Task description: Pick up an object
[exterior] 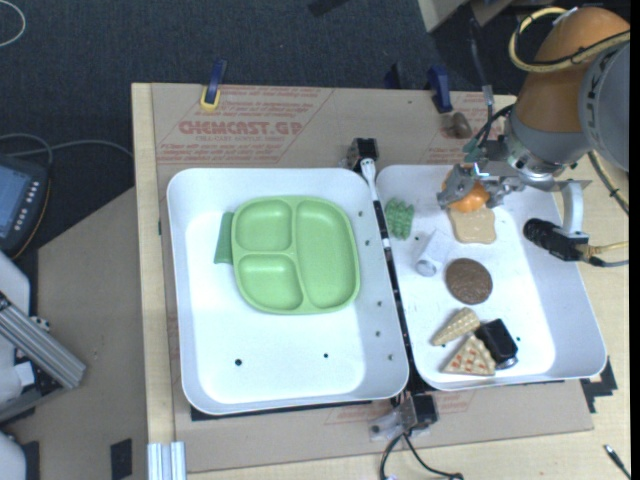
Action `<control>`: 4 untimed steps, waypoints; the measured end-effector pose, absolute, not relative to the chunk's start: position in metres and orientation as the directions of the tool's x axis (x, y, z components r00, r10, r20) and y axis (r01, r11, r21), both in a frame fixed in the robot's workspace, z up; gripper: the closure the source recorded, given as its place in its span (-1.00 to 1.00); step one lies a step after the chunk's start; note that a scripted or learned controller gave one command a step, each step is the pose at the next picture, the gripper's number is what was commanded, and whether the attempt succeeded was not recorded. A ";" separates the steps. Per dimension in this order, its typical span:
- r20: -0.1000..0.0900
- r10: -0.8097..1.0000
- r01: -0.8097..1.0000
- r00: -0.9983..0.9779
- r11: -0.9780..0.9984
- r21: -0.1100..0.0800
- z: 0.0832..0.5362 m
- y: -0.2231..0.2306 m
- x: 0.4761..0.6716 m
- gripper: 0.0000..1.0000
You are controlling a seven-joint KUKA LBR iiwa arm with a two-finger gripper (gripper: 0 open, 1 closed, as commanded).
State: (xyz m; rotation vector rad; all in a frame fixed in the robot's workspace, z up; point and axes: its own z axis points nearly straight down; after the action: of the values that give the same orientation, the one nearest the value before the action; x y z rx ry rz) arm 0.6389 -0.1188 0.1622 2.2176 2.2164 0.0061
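Nearest, the right bin [575,338] holds a pizza-slice toy [469,357], a black block [498,340], a wafer wedge [455,325] and a brown disc [468,280]. The left bin [200,298] bears a green divided plate [296,253]. Farther back lie a tan toast piece [474,227] and a green item [400,218]. The gripper [470,190] closes its fingers on an orange object [469,201] above the toast. Beyond, the board reads "CHEMCAST GP" [240,127].
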 end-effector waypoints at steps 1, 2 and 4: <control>-0.002 1.000 1.000 -0.001 0.001 0.007 0.206 -0.119 0.641 1.00; -0.001 1.000 1.000 -0.001 0.001 0.005 0.226 -0.119 0.642 1.00; 0.002 1.000 1.000 -0.002 0.002 -0.005 0.233 -0.057 0.558 1.00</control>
State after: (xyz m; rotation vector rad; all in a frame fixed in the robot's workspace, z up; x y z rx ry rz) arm 0.5585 -0.0566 0.2333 2.2225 2.2278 -0.0040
